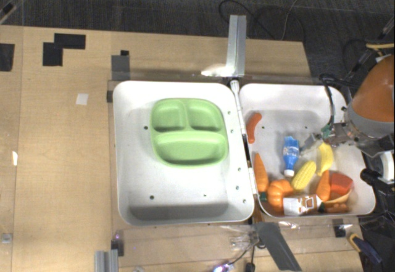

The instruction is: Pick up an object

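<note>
The right bin (278, 104) holds several toy foods. Among them are a blue bottle (290, 152), a yellow banana (324, 157), a corn cob (303, 175), a carrot (260, 172), an orange pumpkin (279, 190), a red pepper (252, 126), a small carton (302, 205) and a red cup (340, 183). My gripper (326, 136) reaches in from the right and hangs low over the bin's right side, just above the banana's top end and right of the bottle. I see nothing held in it.
The left bin (133, 160) bears a green divided plate (188, 130). The arm's orange band (378, 95) sits over the right bin's right rim. A metal post (237, 45) stands behind the two bins. Cables lie at the back right.
</note>
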`<action>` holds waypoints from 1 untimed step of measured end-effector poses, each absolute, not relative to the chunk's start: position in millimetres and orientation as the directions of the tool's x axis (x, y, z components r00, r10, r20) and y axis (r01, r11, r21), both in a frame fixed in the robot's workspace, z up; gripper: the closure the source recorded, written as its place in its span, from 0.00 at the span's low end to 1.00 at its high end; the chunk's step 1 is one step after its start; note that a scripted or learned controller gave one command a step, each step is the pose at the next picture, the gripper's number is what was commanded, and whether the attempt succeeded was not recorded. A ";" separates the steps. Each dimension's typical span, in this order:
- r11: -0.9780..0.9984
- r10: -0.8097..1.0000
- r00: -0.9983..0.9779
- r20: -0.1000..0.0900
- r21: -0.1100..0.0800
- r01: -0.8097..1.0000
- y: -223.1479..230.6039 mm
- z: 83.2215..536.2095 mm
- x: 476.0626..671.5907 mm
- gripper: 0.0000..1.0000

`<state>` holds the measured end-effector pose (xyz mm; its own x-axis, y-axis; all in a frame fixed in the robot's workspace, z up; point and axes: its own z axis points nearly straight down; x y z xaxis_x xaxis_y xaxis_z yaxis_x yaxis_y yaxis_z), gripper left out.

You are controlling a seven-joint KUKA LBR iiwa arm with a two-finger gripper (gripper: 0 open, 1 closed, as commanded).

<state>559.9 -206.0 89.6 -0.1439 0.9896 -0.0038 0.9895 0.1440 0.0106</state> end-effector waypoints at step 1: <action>0.145 0.989 -0.145 -0.004 0.018 0.989 -204.6 102.2 562.8 1.00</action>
<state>562.8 -204.6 102.2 -0.1446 0.9895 -0.0040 0.9893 0.1446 0.0180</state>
